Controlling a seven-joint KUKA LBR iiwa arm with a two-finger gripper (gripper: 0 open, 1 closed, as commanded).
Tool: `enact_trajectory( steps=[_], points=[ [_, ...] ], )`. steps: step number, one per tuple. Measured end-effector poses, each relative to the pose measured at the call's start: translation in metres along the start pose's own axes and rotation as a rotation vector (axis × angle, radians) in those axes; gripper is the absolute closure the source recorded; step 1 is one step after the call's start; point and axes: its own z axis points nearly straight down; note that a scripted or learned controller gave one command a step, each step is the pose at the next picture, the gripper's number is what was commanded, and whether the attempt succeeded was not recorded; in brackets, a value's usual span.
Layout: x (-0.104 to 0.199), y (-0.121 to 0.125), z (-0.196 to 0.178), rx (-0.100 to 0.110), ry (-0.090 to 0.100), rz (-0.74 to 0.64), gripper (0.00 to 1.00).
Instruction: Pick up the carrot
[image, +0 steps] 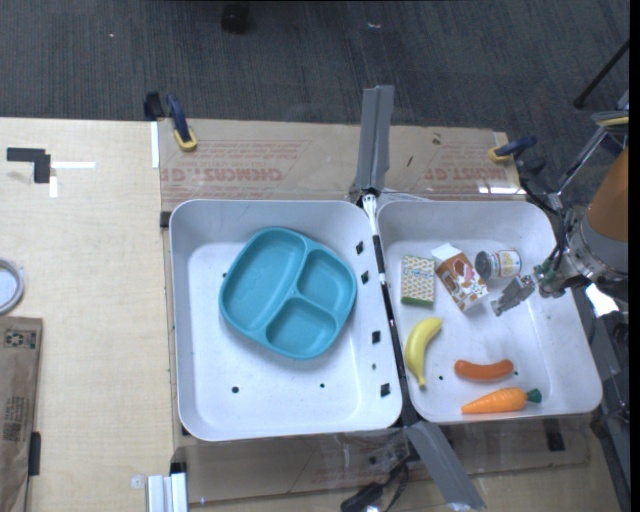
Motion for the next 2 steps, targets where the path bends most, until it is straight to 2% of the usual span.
enact_trajectory(
  steps=[1,2],
  points=[
    [-0.009,-0.053,0.065,0.001,0.007,-0.120,0.00],
    [-0.008,-0.068,0.064,-0.001,0.002,-0.445,0.00]
  ],
)
